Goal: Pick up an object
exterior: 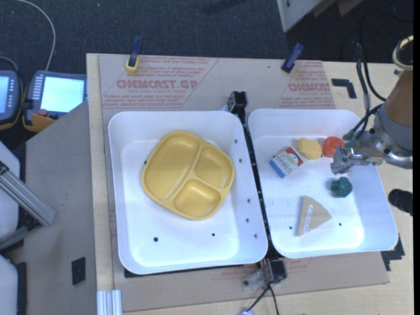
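The right bin [367,238] holds a small blue, white and red carton [285,161], a yellow rounded object [309,149], an orange-red round object [332,145], a dark green lump [340,188] and a tan wedge [311,215]. My gripper [342,162] comes in from the right edge and hovers at the right side of this bin, just above the green lump and beside the orange-red object. Nothing shows between its fingers.
The left bin [131,241] holds a yellow divided plate [188,174]. A black clamp [237,102] sits at the top of the seam between the bins. Blue clips [292,58] hold the cardboard base at the back. Screens [56,94] stand at the far left.
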Motion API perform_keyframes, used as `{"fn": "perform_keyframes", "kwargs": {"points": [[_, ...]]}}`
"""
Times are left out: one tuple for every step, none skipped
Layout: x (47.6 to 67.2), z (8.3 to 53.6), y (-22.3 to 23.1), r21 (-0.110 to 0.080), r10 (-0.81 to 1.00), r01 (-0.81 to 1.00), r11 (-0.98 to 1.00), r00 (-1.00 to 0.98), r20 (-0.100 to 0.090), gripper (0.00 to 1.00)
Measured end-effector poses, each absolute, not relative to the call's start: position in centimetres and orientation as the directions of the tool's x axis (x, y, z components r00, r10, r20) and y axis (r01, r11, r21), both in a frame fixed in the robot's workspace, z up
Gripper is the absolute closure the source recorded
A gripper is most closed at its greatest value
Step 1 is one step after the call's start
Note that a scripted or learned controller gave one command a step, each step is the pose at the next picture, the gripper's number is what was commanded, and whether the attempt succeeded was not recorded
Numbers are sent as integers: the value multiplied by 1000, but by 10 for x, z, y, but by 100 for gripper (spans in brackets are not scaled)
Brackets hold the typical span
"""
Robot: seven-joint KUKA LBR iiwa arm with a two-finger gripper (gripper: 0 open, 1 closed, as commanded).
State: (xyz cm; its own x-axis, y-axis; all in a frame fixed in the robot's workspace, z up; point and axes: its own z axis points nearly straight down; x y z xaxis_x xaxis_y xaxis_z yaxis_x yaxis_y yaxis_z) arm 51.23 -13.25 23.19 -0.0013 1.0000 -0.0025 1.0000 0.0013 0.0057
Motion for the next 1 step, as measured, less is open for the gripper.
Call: {"fn": "perform_keyframes", "kwargs": {"points": [[513,273,-133,6,1000,1000,1,-1,-2,100]]}}
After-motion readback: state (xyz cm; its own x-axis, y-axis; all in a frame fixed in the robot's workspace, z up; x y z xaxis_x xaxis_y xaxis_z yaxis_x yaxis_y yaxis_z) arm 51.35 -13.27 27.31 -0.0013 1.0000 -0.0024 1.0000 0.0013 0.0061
